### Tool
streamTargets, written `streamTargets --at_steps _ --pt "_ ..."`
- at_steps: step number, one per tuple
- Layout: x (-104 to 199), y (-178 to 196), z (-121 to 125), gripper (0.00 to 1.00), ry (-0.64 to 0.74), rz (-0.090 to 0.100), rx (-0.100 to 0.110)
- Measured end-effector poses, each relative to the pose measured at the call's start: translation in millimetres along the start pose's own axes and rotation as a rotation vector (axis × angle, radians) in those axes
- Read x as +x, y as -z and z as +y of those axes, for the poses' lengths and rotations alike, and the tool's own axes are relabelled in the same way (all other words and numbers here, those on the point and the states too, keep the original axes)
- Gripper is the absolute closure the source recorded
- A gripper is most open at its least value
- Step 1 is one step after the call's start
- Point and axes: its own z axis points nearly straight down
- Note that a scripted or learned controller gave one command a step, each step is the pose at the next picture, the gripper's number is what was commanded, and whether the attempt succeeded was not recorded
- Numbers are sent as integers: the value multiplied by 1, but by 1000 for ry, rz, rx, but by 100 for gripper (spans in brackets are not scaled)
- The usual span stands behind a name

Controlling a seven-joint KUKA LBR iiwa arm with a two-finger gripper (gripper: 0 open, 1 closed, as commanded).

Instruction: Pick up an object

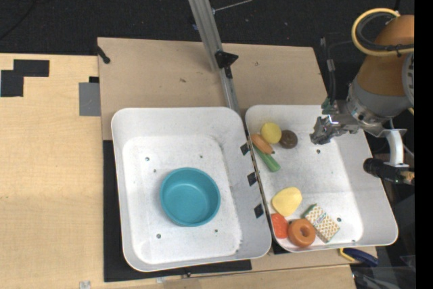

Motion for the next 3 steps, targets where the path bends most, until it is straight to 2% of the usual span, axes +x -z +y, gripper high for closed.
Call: streamTargets --at_steps 1,3 --pt "0 39 1 100 0 0 0" --pt "117 41 8 100 4 2 4"
